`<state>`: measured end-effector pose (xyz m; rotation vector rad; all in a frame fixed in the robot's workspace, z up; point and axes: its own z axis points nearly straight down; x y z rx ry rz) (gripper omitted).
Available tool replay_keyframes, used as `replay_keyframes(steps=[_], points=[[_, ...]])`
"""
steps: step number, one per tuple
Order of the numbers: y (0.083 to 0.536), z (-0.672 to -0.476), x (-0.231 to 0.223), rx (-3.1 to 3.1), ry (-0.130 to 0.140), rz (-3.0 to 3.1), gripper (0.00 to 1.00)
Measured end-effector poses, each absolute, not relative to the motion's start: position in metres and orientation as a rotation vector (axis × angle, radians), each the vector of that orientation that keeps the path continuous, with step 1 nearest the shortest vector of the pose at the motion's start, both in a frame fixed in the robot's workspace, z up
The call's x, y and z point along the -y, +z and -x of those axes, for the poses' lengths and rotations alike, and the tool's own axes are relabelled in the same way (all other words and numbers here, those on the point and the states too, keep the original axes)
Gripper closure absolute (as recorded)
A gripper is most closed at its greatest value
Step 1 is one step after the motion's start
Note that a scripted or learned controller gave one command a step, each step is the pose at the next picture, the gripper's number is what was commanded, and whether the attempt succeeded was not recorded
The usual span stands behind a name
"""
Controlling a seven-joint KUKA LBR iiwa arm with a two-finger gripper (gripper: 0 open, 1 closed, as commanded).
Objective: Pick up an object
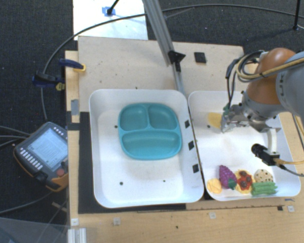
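Observation:
In the right bin (228, 151) a pale yellow piece (214, 119) lies near the upper left. My gripper (227, 124) hangs right beside it, at its right edge, low over the bin floor. Along the bin's front edge sit several toy foods: a yellow piece (214, 186), purple grapes (226, 176), a red and yellow pizza-like piece (243, 180), a cookie (263, 175) and a green pod (264, 188).
The left bin (106, 176) holds a teal divided plate (150, 131). A grey pole (159, 27) slants over the bench at the back. Cables and a black connector (262, 154) hang off the wrist over the right bin. A teach pendant (43, 153) lies off the bench at left.

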<state>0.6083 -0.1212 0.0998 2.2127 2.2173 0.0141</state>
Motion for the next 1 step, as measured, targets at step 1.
replay_keyframes(steps=[1], points=[[0.1473,-0.6092,0.1296,-2.218,0.005,-2.217,1.00]])
